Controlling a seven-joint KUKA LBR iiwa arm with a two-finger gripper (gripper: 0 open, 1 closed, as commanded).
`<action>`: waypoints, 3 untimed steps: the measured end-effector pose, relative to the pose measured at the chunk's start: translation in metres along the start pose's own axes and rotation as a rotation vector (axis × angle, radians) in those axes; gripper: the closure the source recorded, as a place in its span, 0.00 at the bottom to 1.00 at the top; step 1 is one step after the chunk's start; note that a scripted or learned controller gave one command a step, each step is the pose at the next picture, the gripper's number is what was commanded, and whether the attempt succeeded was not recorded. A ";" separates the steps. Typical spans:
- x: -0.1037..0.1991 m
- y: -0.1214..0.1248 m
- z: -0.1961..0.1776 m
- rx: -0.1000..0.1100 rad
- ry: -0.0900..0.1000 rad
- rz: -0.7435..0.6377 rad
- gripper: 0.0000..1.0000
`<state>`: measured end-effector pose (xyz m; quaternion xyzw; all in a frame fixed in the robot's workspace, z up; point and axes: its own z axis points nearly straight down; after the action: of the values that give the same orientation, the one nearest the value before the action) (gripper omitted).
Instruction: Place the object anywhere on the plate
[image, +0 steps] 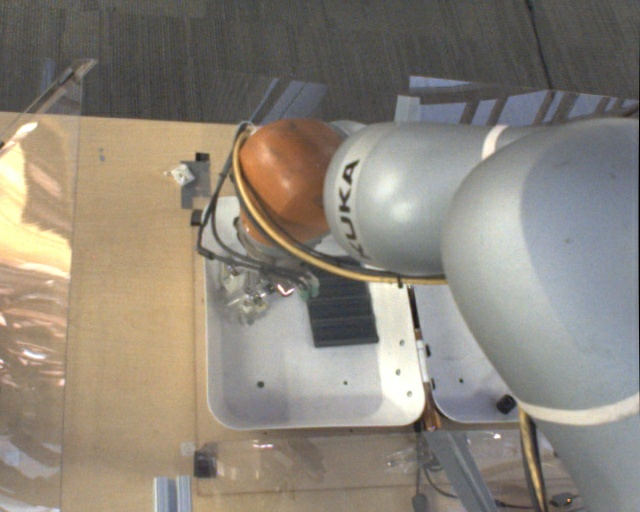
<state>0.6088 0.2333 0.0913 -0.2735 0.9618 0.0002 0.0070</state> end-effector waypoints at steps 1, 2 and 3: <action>-0.052 -0.028 -0.042 -0.005 0.000 -0.387 1.00; -0.045 -0.046 -0.112 -0.006 -0.001 -0.911 1.00; -0.053 -0.033 -0.147 -0.005 0.001 -0.356 1.00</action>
<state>0.6695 0.2328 0.2389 -0.4397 0.8981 0.0011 0.0061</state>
